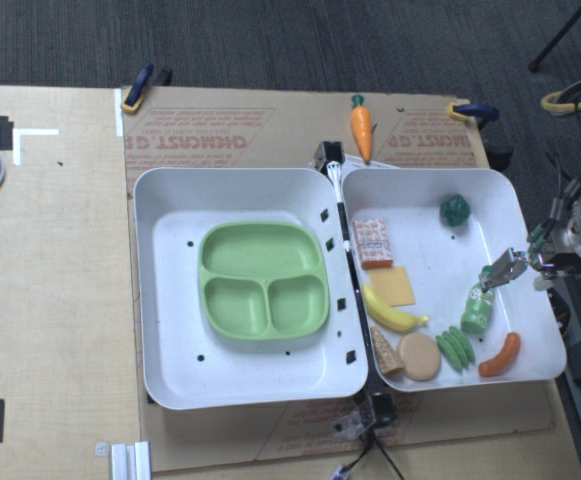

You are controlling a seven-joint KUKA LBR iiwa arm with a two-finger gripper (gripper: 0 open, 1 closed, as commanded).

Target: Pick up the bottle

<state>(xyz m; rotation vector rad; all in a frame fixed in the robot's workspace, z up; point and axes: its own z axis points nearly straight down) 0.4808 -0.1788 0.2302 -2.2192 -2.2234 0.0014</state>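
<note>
Reaching in over the rim of the right bin (530,218), the tool (502,270) is hovering just above the cap end of the green bottle (477,311); whether its tips are spread or pressed together cannot be told at this size, and nothing is visibly pinched between them. That bottle is lying in the right half of the bin, slightly tilted, with its top pointing up toward the tool and its base toward the bin's near wall.

Nearest the camera, along that near wall, a sausage (500,356), a clump of green beans (456,348), a round bun (420,356) and a slice of bread (384,353) are sitting in a row, the beans just beside the bottle's base (close enough to get nudged). A banana (394,312) and a cheese slice (394,287) are lying further in, then a small printed box (372,242), and a dark green lump (455,209) is resting near the far wall. Beyond the bins, a toy carrot (360,126) is lying on the surface (50,268).

A green divided plate (263,281) is sitting in the left bin (160,288).

The bottle is probably light, hollow plastic, stiff but smooth, so it is likely to roll or slip; closing across its body, below the cap, looks the safest hold.
</note>
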